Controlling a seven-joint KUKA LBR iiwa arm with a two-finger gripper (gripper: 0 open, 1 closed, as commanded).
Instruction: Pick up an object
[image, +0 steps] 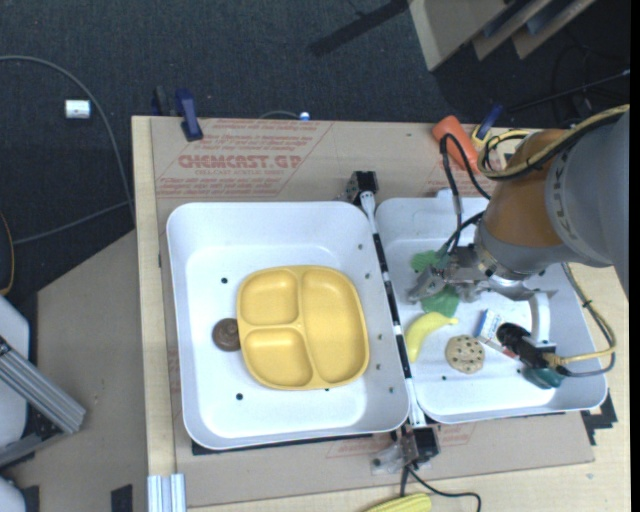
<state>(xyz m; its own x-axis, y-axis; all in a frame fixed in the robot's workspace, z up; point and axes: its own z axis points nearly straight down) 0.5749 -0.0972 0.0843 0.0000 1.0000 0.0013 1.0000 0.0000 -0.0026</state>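
My gripper (436, 286) is low in the right bin (500, 400), near its left wall. It sits right over a green object (430, 263), parts of which show above and below it. Whether the green object is gripped cannot be made out. A yellow banana-like piece (424, 332) lies just below the gripper. To the right of that piece is a round speckled cookie (465, 353). A small blue and white item (488, 324) lies beside the cookie. The arm's grey body and orange band (520, 205) hide the bin's upper right part.
The left bin (200, 250) holds a yellow divided plate (300, 327), with a small brown disc (226, 334) at the plate's left edge. A dividing rim (385, 290) separates the two bins. Cardboard (240, 155) lies behind them.
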